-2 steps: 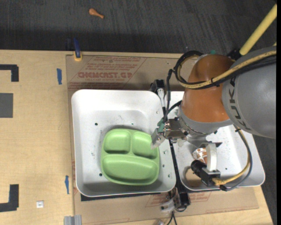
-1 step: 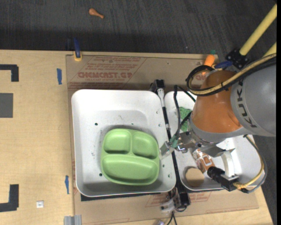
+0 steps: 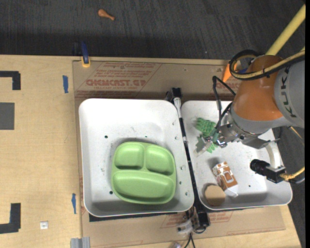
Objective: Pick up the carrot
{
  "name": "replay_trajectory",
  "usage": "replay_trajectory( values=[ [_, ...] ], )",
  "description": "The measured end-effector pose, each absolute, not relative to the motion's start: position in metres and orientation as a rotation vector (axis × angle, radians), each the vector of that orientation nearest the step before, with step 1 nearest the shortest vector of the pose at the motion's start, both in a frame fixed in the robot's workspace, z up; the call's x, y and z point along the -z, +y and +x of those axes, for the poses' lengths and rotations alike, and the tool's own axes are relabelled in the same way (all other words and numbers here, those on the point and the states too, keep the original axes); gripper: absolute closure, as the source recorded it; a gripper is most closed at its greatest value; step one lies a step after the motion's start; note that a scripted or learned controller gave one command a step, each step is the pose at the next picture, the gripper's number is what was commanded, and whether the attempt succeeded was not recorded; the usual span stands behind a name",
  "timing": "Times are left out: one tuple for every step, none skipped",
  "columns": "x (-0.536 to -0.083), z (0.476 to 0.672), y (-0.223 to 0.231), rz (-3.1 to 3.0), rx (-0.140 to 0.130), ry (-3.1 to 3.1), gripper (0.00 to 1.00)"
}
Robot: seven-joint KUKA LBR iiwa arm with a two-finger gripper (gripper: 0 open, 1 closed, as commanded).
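Note:
My gripper point(image 3: 210, 142) hangs low over the upper left part of the right bin point(image 3: 276, 193), under the grey and orange wrist point(image 3: 256, 104). A green leafy toy piece point(image 3: 205, 125) lies just beyond it, touching or nearly touching the gripper's tip. I cannot tell whether that piece belongs to the carrot. A small orange carrot-shaped thing point(image 3: 105, 14) lies on the dark floor beyond the bench, far from the gripper.
The left bin point(image 3: 92, 145) holds a green divided plate point(image 3: 144, 171). In the right bin an orange-and-white wrapped item point(image 3: 225, 176) and a tan round piece point(image 3: 214, 194) lie near the front. A black bar point(image 3: 180, 126) divides the bins. Cables point(image 3: 242, 65) loop above the arm.

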State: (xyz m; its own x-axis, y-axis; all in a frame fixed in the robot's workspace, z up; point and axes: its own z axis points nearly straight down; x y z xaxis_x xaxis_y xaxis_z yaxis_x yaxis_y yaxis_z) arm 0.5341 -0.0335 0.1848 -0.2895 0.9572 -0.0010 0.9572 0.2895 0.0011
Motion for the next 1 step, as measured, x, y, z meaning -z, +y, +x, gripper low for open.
replay_trajectory(
  values=[
    [-0.1798, 0.5598, -0.1118, 1.734, -0.001, 2.615, 0.0]
  ],
)
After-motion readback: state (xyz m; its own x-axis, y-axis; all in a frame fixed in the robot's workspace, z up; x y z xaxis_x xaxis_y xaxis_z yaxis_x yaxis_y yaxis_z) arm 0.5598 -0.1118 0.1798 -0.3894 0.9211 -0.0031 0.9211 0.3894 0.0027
